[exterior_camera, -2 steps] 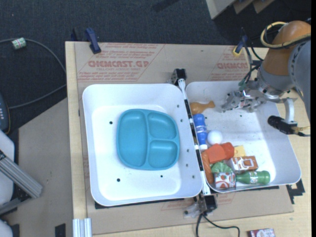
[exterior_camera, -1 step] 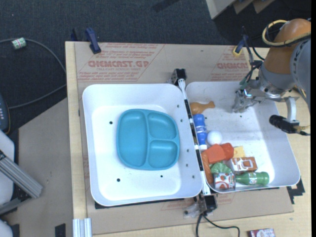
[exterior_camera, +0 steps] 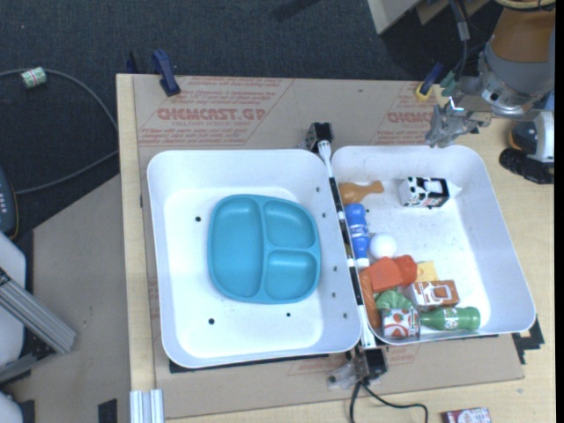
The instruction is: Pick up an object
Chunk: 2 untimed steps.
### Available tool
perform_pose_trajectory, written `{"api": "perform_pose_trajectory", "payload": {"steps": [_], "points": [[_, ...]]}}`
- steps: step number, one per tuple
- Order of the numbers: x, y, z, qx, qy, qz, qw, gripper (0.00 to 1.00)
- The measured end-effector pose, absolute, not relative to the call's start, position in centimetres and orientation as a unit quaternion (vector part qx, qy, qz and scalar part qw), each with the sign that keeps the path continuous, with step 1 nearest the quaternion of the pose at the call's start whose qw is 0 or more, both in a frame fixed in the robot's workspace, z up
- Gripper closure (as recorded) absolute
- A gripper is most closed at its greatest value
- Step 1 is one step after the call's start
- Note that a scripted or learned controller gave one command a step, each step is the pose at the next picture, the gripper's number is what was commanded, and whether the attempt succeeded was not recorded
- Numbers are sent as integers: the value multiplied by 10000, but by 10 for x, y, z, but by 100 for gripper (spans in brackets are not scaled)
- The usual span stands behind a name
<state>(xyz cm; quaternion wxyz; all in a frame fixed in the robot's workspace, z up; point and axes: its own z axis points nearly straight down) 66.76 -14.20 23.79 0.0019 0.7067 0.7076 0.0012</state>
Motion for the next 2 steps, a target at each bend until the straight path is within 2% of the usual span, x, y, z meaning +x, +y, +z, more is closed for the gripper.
{"api": "perform_pose_trajectory", "payload": {"steps": [1,2], "points": [[667,-142,237,7068,7074,1,9,0],[648,-155,106,7065,7077,39,81,0]]}}
